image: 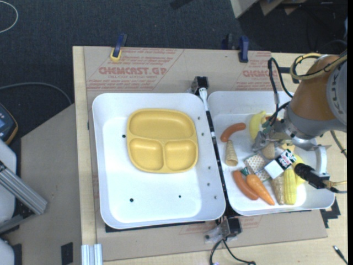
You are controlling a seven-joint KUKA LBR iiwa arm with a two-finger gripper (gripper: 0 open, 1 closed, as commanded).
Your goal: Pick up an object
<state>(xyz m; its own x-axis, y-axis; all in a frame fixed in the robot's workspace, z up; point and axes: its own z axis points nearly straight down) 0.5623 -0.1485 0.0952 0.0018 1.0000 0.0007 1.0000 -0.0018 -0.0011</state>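
Two shallow white bins sat side by side on the worktop [165, 65]. In the left bin [110, 170] a yellow three-compartment plastic tray [162, 139] lay toward the rear. The right bin [231, 106] held an orange sausage [233, 130] at the rear left, a cone-shaped piece [230, 153] just before it, two orange carrots [252, 185] at the front, and a yellow corn cob [290, 185] to their right.

At the right edge of the frame the arm [325, 101] shows a broad orange band, rounded like a barrel, with a grey casing beside it toward the frame edge. Below the band sits a lighter grey metal wrist collar. Black cables loop over the top of the orange part and run down its left side. Lower down, a white block bearing a black marking, and a black fitting trailing a thin cable
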